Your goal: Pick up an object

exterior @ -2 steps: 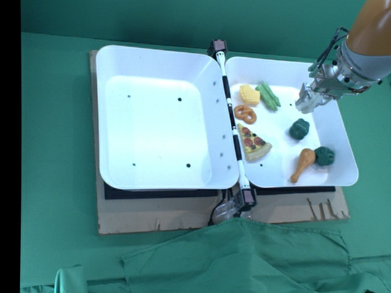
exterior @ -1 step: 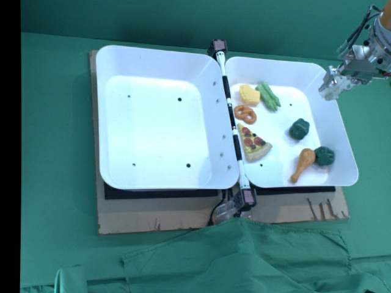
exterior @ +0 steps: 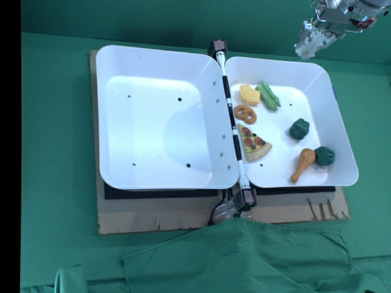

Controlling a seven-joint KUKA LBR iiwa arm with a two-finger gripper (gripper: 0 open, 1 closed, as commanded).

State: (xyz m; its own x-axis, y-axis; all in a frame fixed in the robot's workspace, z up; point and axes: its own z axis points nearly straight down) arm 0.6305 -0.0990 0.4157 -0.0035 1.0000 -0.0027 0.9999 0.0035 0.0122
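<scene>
gripper [exterior: 307, 45] above right bin [exterior: 342, 163] (toy food inside)

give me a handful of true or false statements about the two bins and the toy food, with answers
1. All the toy food lies in the right bin. True.
2. The pizza slice sits at the right bin's far right edge. False: it lies by the divider between the bins, on that bin's left side.
3. The pretzel lies between the yellow cheese piece and the pizza slice. True.
4. The gripper is down inside the left bin. False: it hangs above the right bin's far corner, outside the bins.
5. The drumstick lies beside a piece of broccoli. True.
6. The green beans lie in the left bin. False: they are in the right bin, next to the cheese.
</scene>
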